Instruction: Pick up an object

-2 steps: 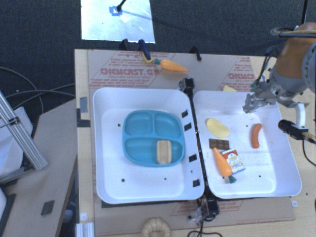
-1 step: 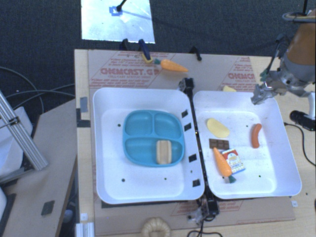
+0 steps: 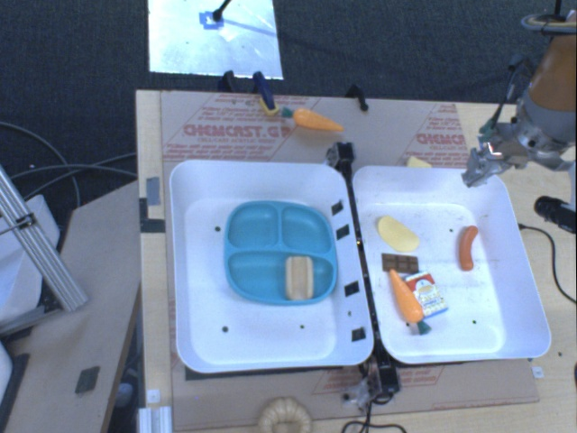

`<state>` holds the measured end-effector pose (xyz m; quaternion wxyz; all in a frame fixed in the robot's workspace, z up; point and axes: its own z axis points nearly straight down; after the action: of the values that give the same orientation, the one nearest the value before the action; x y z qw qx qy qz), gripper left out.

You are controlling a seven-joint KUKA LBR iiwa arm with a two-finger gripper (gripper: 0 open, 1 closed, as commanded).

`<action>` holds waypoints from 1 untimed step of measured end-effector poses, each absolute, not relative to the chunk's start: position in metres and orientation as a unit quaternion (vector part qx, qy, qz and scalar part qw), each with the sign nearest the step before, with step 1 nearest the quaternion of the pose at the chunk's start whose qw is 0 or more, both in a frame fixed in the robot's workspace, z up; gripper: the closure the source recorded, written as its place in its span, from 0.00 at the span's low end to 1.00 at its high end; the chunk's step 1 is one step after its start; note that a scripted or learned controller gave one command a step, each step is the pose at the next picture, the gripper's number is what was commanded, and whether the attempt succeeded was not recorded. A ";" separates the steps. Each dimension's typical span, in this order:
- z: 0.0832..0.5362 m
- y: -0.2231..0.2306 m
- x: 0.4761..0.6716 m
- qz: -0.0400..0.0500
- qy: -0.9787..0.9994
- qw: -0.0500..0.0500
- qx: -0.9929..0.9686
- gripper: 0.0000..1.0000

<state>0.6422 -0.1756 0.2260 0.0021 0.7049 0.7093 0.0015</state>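
- Bench (image 3: 216,124) is sitting on dark carpet, two white bins side by side on it; I'm reaching in from the right.
- My gripper (image 3: 480,165) is hovering at the far right corner of the right bin (image 3: 518,323), over the rim, gripping nothing; can't tell if my jaws are apart or together, too blurry.
- Nearest pickable: sausage (image 3: 466,247), lying in the right bin just below me, well clear of the other items.
- Further out: yellow chip (image 3: 397,234), chocolate bar (image 3: 399,262), carrot (image 3: 407,298) touching the juice box (image 3: 427,294).
- Left bin (image 3: 194,332) is holding a blue plate (image 3: 257,251) with a bread slice (image 3: 298,277) in its lower right compartment.
- Second carrot (image 3: 311,120) is lying outside the bins, on the bench.
- Judging: I'm going for the sausage, since it's isolated. Should be lining jaws across its short axis, coming straight down and staying off the bin wall.
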 end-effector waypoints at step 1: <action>0.217 -0.130 0.629 0.001 0.710 0.000 0.704 1.00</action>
<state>0.6287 -0.1296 0.2169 -0.0004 0.7040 0.7102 0.0005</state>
